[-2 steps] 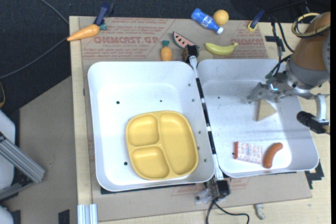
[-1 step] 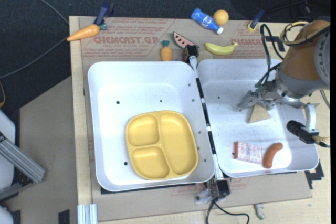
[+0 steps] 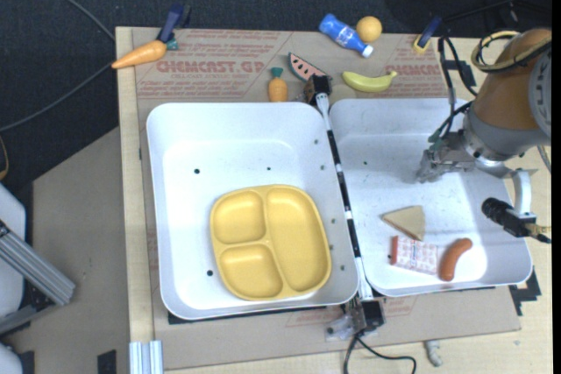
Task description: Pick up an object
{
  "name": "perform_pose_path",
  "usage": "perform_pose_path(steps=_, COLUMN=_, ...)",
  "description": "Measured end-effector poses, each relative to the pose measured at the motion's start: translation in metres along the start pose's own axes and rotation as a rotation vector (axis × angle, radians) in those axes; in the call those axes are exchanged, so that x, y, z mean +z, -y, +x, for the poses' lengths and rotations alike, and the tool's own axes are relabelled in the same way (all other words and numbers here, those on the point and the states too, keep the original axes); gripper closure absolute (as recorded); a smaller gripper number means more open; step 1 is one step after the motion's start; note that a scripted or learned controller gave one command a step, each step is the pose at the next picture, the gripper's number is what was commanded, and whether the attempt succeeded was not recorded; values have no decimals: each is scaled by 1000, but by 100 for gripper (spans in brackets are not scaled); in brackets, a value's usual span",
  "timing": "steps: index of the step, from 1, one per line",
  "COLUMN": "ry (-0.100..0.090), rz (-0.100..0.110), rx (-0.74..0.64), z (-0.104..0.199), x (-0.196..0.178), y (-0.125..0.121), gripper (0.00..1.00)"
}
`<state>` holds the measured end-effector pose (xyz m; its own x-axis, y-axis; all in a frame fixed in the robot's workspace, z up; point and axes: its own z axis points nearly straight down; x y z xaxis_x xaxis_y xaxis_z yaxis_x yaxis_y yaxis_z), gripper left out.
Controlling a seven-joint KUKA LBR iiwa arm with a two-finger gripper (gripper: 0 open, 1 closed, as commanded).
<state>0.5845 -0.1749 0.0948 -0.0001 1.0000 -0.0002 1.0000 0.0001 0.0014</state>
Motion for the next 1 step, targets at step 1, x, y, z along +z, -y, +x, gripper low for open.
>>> perform_pose_path(steps=1, ry=0, rz=0, rx=0, z=0, x=0, y=0, gripper=0)
